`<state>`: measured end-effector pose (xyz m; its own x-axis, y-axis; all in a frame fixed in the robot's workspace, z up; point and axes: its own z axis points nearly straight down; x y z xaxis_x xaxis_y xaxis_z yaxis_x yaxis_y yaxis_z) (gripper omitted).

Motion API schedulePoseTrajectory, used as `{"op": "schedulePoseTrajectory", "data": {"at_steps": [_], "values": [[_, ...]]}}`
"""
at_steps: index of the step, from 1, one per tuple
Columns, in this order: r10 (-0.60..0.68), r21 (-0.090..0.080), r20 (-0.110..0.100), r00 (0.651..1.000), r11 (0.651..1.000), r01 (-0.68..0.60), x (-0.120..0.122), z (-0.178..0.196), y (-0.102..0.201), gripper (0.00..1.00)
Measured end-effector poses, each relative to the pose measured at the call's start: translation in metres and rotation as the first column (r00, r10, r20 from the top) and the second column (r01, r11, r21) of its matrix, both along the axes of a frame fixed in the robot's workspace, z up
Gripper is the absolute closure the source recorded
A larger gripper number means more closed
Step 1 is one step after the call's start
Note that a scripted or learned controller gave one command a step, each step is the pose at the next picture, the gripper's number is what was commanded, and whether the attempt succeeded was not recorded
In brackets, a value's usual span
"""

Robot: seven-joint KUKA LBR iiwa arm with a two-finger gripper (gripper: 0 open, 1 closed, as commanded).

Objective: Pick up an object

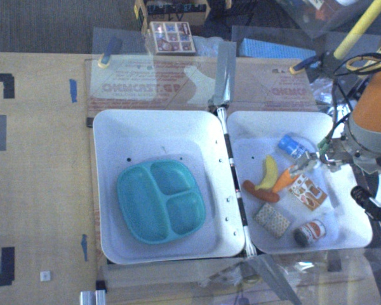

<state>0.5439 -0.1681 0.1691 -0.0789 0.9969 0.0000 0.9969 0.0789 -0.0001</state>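
1. Two white bins sit side by side on the desk (38, 170). The left bin (114, 132) has a teal divided plate (162, 200) in it, lying flat, three compartments.
2. The right bin (254, 129) is where all the small stuff is: a banana (268, 172), an orange carrot (284, 180) touching it, a reddish-brown sausage-looking thing (261, 192) just below the banana, a blue object (293, 147) up top, a printed packet (308, 194), a speckled grey block (273, 220) and a small dark can (310, 232) near the front.
3. The arm (371, 116) comes in from the right, and the gripper (303, 164) is low over the right bin, right at the upper end of the carrot.
4. Honestly can't tell whether the gripper is spread or closed, or whether it's got anything, it's too blurry there.
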Motion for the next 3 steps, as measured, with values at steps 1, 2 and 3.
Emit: {"op": "schedulePoseTrajectory", "data": {"at_steps": [1, 2, 3], "values": [[0.129, -0.002, 0.003, 0.992, 0.992, -0.129, -0.024, -0.075, -0.035, 0.00], [0.124, -0.004, 0.007, 0.992, 0.992, -0.124, -0.024, -0.065, -0.036, 1.00], [0.075, -0.001, 0.001, 0.997, 0.997, -0.075, -0.027, 0.008, 0.066, 1.00]]}}
